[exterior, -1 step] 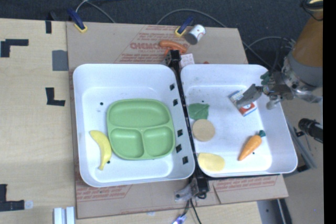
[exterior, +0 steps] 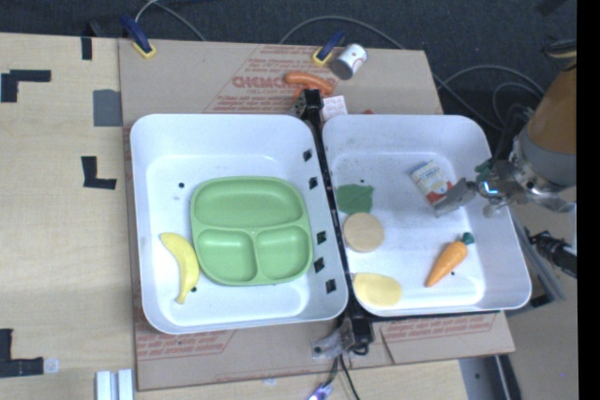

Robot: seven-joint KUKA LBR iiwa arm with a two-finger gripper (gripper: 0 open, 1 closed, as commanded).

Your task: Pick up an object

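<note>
- Red lettering runs across the cardboard sheet (exterior: 267, 80) under the bins; it sits upside down to the camera and cannot be made out with certainty.
- A small packet (exterior: 428, 180) with red and white print lies in the right bin (exterior: 469, 138), toward its far right side; its label is too small to read.
- The left bin (exterior: 150, 145) holds a green divided tray (exterior: 250, 229) at its centre and a yellow banana (exterior: 181, 263) just beside the tray's left edge, near the bin's front corner.
- In the right bin, a green flat piece (exterior: 354, 198) lies near the dividing wall, with a tan round disc (exterior: 364, 232) just in front of it and a pale yellow lemon-like piece (exterior: 377, 289) at the front edge.
- An orange toy carrot (exterior: 447, 261) with a green top lies tilted in the right bin's front right part.
- The gripper (exterior: 455, 199) reaches over the right bin's right rim, its tip just beside the packet; whether its fingers are spread or closed cannot be told, and nothing is visibly held.
- Yellow-and-blue clamps (exterior: 138, 37) pin the cardboard at the far edge.
</note>
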